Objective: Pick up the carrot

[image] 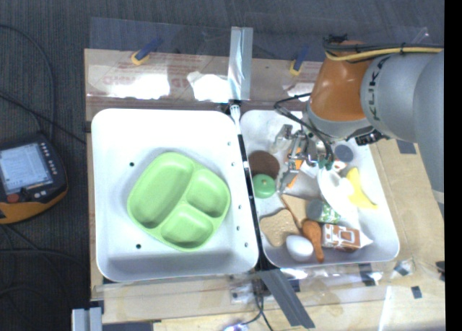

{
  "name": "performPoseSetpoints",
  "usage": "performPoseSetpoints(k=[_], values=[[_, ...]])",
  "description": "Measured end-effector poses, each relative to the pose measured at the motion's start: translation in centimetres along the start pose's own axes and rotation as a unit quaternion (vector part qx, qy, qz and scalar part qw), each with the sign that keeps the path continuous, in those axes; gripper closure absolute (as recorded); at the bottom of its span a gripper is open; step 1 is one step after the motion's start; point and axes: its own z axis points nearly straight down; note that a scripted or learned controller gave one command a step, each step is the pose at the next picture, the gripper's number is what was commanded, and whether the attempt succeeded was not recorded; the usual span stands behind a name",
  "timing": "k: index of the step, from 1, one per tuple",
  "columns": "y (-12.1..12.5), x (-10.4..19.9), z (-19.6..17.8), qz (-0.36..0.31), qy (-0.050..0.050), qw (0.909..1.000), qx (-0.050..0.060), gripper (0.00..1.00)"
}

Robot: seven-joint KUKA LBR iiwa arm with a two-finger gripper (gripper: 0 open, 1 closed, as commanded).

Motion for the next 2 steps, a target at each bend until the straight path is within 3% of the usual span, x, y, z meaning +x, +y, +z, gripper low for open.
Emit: performPoseSetpoints(k=[1, 2], values=[[-0.1, -0.3, -1.2, 0.0, -0.005, 1.0, 0.002, 1.0], [3.9, 1.9, -13.2, 0.059, -0.002, 0.9983, -0.001, 1.0]])
